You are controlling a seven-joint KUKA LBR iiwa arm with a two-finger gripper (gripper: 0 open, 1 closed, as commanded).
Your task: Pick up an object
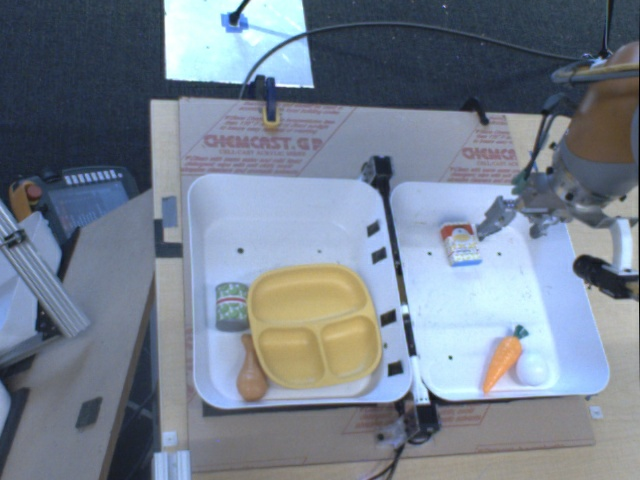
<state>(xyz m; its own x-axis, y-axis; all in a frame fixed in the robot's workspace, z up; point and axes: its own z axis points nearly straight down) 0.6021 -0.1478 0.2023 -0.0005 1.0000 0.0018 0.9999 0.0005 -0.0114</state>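
Hovering at the frame's right, the pincer (512, 211) sits just beside the small carton (461, 244) in the right bin (570, 313); whether it's apart, I cannot tell. Best centre over it before descending.

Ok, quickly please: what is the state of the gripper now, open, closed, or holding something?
Gripper: above the right white bin, beside the small orange and white carton; nothing seen held; open or closed cannot be told.

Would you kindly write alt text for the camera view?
The grey arm's gripper hovers beside a small orange-and-white carton in the right white bin, which also holds a toy carrot; the left white bin holds a yellow divided plate.
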